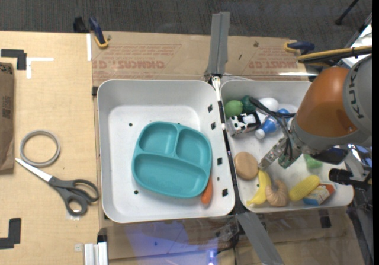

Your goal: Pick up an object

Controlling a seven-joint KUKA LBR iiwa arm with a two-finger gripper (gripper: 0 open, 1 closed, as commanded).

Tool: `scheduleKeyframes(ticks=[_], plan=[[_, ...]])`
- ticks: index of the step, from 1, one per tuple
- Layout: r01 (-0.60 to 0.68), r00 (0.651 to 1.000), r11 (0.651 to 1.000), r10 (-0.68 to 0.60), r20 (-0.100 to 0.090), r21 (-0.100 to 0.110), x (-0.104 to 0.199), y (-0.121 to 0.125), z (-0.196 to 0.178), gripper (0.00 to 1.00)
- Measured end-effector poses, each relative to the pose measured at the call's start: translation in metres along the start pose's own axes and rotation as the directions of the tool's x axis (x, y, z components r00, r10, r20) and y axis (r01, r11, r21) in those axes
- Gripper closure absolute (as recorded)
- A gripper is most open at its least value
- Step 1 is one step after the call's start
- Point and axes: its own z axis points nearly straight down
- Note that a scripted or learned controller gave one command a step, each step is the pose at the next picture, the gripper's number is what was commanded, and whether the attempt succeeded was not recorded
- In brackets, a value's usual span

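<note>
A divided plate lies in the left bin; scissors lie left of it.

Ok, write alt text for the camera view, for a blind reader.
A grey-and-orange arm lowers its pincer into the right bin among toy food, near a banana. The left bin holds a teal divided plate and a carrot.

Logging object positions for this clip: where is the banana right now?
In the camera view, the banana lies in the right bin, near its front edge, between the tan round object and the pinkish toy, below the gripper.
</note>
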Motion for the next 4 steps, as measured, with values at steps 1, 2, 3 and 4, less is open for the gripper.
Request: scheduleKeyframes(ticks=[1,2,3,4], plan=[[0.0,1.0,1.0,0.0,0.0,0.0,0.0,0.0,0.0,0.0],[-0.127,0.992,0.992,0.127,-0.003,0.002,0.018,-0.013,0.001,0.0],[-0.138,0.99,0.99,0.138,-0.002,0.002,0.029,-0.023,0.0,0.0],[-0.292,0.956,0.956,0.292,0.0,0.002,-0.02,-0.008,0.0,0.0]])
